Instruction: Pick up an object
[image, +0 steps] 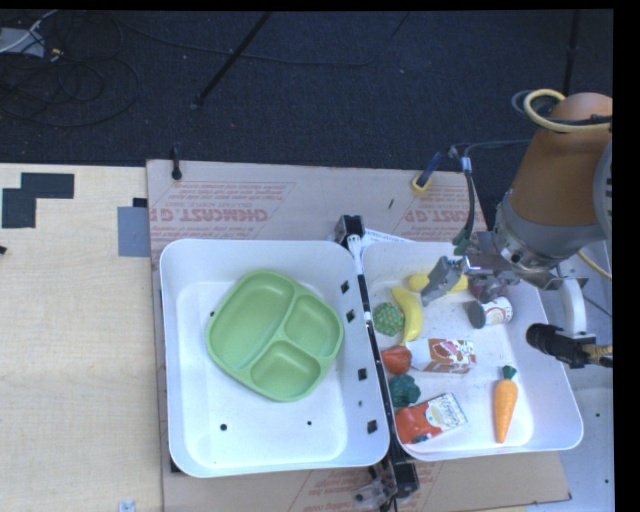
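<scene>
My gripper (457, 297) hangs over the back of the right bin (545, 425), its two grey fingers spread open with nothing between them. One finger (438, 280) is next to a small yellow piece (418, 283). The other finger (476, 314) is beside a small white and red can (499, 312). Below them lie a banana (408, 312), a green knobbly vegetable (387, 319), a red tomato (396, 358), a small printed carton (450, 354), a carrot (505, 402), a red and white packet (432, 417) and a dark green piece (404, 390).
The left bin (190, 400) holds a green divided plate (275, 335). A raised divider (365, 330) separates the two bins. The arm's grey body with its orange band (560, 170) looms over the right bin's back right corner.
</scene>
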